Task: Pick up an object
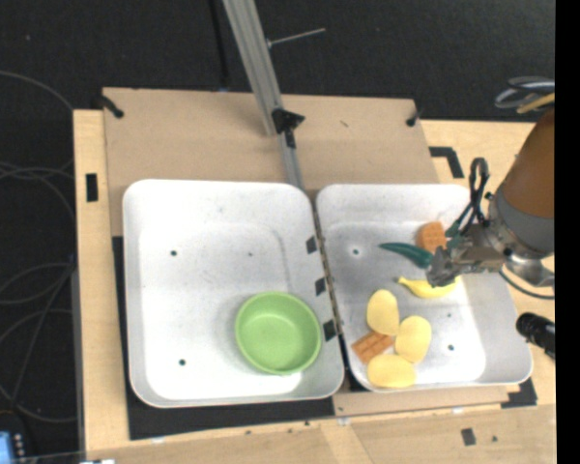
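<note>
The yellow curved toy [424, 286] lies in the right bin [483, 356], just under the claw [447, 265] & a bit to its left in the view. It looks like a small banana. The claw hangs low right by it, maybe touching it. Can't tell if the claw is clenched or loose; it's too dark & small to see.

A teal thing [404, 250] lies just left of the claw. An orange thing [430, 233] sits just above the claw in the view, next to the teal one.

Further down from the claw, near the bin's front, are 3 round yellow pieces [383, 310] close together, w/ a small orange-brown block [370, 346] touching them on the left.

The arm [530, 177] comes in from the right, behind the claw.

Well to the left of the claw is the left bin [193, 249]. It has a green bowl [277, 332] in it, upright, near the front corner next to the right bin. The 2 bins sit side by side, edges touching.

Both bins rest on a tan wood bench [222, 133]. A grey metal pole [246, 37] slants down from the top to the spot where the bins meet. Round the bench the floor [416, 27] is black, w/ thin cables [19, 240] far left of the claw.
</note>
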### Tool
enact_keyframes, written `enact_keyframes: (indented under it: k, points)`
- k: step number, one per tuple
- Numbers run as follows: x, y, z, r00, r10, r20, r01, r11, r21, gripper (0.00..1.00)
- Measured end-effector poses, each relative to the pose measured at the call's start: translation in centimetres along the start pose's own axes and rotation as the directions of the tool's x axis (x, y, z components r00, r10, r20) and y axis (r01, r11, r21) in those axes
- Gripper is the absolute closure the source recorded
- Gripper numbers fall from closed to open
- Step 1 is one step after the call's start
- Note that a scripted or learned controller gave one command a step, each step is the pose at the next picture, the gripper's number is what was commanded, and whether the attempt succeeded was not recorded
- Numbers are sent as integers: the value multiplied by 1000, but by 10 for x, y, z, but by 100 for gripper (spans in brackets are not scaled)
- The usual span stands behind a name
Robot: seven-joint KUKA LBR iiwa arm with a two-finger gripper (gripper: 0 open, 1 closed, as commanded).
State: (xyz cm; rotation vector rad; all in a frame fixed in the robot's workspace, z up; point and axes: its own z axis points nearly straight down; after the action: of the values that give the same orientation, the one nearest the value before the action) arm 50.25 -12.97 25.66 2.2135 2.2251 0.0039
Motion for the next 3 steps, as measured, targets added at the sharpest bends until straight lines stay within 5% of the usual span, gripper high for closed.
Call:
enact_keyframes:
  k: [3]
  points:
    - [155, 67, 10, 1000, -1, 0, 1, 1000, 3, 100]
